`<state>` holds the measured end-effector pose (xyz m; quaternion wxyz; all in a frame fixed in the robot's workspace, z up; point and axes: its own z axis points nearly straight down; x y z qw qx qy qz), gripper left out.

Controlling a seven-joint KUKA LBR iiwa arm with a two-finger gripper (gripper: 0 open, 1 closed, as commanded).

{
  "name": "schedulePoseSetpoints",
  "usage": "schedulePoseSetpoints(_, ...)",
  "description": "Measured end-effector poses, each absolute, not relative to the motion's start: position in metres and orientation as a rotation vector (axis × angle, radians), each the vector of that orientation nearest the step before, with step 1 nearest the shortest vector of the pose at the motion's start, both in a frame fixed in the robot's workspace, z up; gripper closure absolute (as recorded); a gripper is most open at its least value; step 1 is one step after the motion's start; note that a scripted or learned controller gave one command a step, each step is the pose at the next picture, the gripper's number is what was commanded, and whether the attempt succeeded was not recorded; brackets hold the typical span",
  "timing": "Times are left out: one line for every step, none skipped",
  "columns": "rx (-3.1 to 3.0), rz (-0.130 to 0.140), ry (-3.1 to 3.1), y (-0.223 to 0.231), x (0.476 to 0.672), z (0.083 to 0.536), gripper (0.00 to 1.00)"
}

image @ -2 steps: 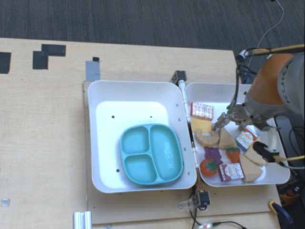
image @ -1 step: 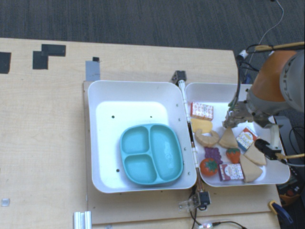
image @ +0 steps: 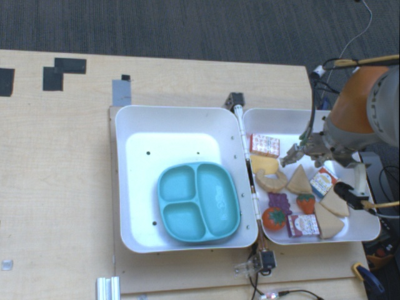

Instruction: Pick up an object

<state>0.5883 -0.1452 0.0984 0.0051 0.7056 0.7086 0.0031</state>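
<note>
The right bin (image: 369, 230) holds several toy foods. Among them are a red and white carton (image: 265, 145), a yellow cheese block (image: 264, 164), a tan bread piece (image: 272, 182), a tan wedge (image: 300, 181), purple grapes (image: 279, 200), a tomato (image: 274, 218) and a strawberry (image: 305, 202). A red packet (image: 302, 225) and a small blue and white packet (image: 322, 183) lie there too. My gripper (image: 305, 151) hangs over the middle of this bin, just above the tan wedge and right of the cheese. Nothing can be seen held in it.
The left bin (image: 134, 130) carries a blue divided plate (image: 199, 200). Pale bread wedges (image: 329, 221) lie at the right bin's front right. The arm's orange band (image: 356, 102) and cables cross the right bin's far right side. Wooden bench surrounds both bins.
</note>
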Motion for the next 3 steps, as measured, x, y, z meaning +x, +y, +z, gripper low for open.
schedulePoseSetpoints(2.216, 0.004, 2.219, -0.166, 0.511, 0.087, 0.0)
schedulePoseSetpoints(2.211, 0.01, 2.216, -0.167, 0.513, 0.098, 1.0)
schedulePoseSetpoints(2.214, 0.005, 2.226, -0.064, 0.488, 0.185, 1.0)
